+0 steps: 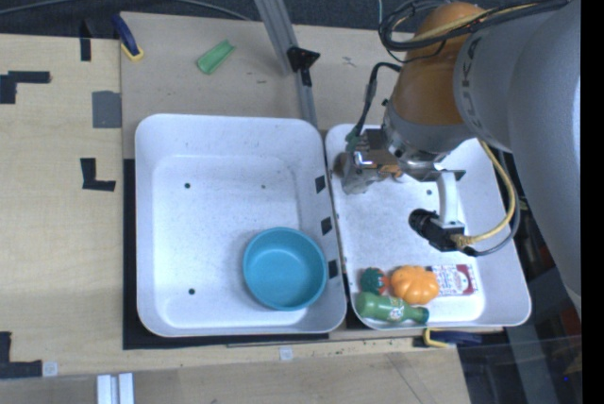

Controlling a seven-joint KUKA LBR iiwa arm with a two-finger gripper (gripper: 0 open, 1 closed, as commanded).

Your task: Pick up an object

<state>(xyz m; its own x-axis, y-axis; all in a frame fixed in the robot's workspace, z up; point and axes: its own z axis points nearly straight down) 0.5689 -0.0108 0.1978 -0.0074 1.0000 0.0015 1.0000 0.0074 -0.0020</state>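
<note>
Grey arm (pixel 528 62) overhead, gripper (pixel 359 168) (grip unclear) above right bin (pixel 500 298), toys (pixel 401 291) near.

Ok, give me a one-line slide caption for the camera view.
The tool sits low at the right bin's upper left, toys grouped along its near edge, blue bowl in the left bin.
</note>
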